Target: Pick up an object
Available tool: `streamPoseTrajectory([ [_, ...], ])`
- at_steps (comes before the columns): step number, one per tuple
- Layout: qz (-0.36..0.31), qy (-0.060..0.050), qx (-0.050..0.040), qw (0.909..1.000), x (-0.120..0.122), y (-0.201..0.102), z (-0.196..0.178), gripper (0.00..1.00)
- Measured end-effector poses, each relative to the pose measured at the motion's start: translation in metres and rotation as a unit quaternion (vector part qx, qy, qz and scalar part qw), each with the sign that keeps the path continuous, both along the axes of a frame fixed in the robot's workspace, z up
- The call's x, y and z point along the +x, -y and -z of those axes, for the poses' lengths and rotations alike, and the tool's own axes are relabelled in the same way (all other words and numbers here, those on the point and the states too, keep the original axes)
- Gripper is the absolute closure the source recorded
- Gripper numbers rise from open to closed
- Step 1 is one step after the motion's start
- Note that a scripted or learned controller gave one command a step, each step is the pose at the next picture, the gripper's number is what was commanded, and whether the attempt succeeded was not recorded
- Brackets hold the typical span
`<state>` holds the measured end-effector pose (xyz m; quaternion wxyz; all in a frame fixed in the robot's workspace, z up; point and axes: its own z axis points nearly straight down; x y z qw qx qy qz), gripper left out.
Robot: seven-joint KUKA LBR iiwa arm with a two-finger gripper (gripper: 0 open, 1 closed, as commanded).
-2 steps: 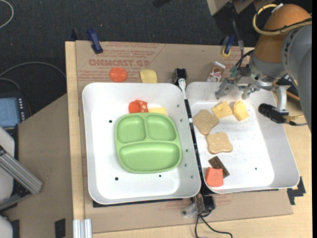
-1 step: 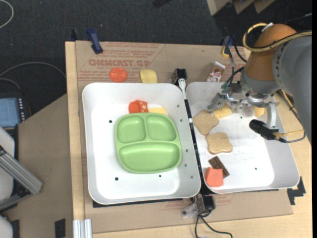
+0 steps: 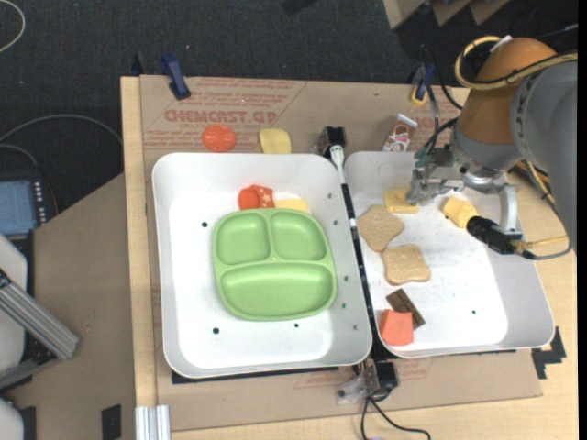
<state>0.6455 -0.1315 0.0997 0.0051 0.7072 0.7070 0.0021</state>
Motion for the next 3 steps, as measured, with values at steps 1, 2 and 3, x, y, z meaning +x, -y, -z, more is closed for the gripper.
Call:
streamPoseTrajectory([
  [1,0.000,-0.003,0.0010,1.0000,-0.002,-0.001,0.003,0.00],
  [2,-0.001,-0.005,0.0016,1.0000,-0.001,-0.009,0.014,0.00],
  [3,-0.001,-0.003,0.0016,1.0000,0.019,-0.008,0.015,0.00],
])
